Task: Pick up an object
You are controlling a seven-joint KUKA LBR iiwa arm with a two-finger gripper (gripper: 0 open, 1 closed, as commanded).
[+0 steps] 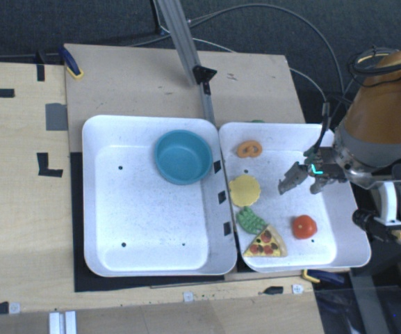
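The claw [296, 177] is hanging over the middle of the right bin [346, 256], pointing left, with its fingers parted and nothing between them. It is carrying no object, so the step in hand appears to be the approach, with a target not yet engaged. Any of the small items in this bin could be serving as the task's thing. The yellow round piece [244, 190] is lying just left of the claw and seems the closest candidate; the red tomato-like ball [304, 226] is sitting nearer the front, right of the claw tip. The next move is probably calling for the claw to centre above one item, descend, and close on it.

Farther out, a pretzel-shaped piece [249, 149] is resting toward the far wall, while a green ridged piece [251, 220] and a pizza slice [265, 243] are lying touching one another at the near left corner. These two are crowding the bin wall, which may be hindering a clean grip there. The left bin [110, 249] is holding a blue bowl [183, 156] at its far right corner. A slanted metal pole [179, 30] and cables are crossing the bench [256, 75] beyond the bins.
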